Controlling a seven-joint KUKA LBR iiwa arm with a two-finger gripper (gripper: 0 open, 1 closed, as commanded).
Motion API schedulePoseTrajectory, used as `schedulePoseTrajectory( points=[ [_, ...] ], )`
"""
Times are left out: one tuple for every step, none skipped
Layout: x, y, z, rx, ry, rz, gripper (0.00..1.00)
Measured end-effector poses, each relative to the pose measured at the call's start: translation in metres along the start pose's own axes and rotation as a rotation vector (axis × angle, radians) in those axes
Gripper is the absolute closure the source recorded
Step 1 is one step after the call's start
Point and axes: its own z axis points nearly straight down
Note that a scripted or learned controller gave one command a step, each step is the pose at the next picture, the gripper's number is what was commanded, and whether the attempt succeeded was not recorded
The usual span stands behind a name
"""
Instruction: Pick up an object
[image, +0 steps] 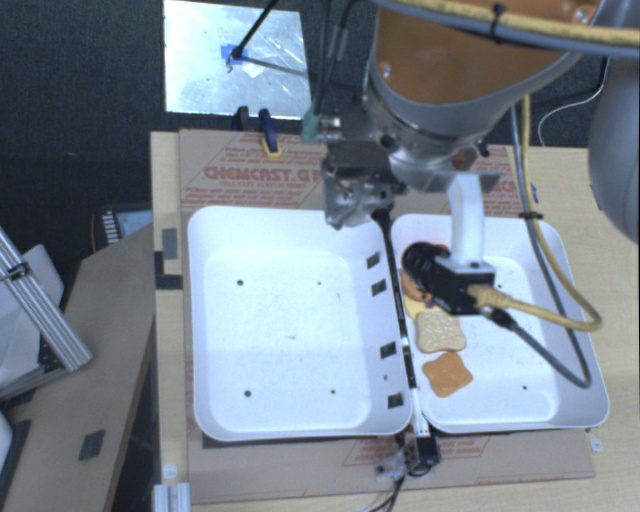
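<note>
My gripper (349, 207) hangs over the far right corner of the left bin (285, 330), close to the divider between the bins. Nothing shows beneath it. In the right bin (530, 385) lie a pale tan cracker-like square (440, 331) and, just in front of it, an orange one (447, 374). A red and dark object (418, 287) lies behind them near the divider, partly hidden by the robot's wrist parts.
The big orange-banded arm (460, 50) covers the far side of the right bin. A yellow cable (560, 315) loops across that bin. Black clips (388, 350) line the divider. Cardboard (250, 170) lies under both bins.
</note>
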Motion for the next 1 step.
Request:
schedulePoseTrajectory(
  points=[
    [-0.0025,0.0007,-0.0118,-0.003,0.001,0.001,1.0]
  ],
)
